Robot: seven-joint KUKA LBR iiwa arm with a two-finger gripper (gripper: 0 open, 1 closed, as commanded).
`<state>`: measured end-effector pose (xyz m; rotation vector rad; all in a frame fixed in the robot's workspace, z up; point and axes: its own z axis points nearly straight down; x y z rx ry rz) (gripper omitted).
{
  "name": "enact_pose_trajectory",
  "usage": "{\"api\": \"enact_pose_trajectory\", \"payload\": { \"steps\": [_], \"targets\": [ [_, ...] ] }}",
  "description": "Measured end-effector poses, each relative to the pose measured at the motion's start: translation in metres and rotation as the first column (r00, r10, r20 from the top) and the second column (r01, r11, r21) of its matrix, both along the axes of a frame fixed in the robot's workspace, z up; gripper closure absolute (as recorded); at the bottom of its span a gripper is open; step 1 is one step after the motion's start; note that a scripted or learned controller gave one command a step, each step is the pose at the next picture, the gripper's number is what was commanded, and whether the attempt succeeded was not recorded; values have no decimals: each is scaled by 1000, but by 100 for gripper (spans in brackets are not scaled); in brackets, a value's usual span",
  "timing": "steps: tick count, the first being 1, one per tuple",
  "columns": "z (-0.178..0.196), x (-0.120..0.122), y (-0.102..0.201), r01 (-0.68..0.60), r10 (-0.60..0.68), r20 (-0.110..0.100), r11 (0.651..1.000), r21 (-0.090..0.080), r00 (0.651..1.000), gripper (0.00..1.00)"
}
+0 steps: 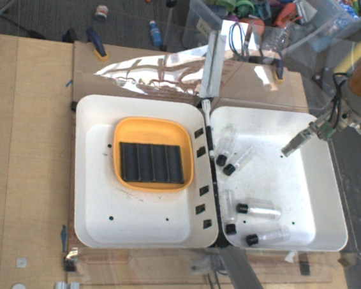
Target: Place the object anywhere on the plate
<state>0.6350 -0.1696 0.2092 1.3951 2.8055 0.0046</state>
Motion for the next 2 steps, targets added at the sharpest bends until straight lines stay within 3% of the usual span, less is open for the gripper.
{"api": "enact_pose_trajectory", "payload": {
  "steps": [1, 2],
  "targets": [
    [-20, 30, -42, 18, -18, -2, 1000, -1, 1000, 0],
    [9, 34, -52, -30, 30, 1, 1000, -3, 1000, 0]
  ]
}}
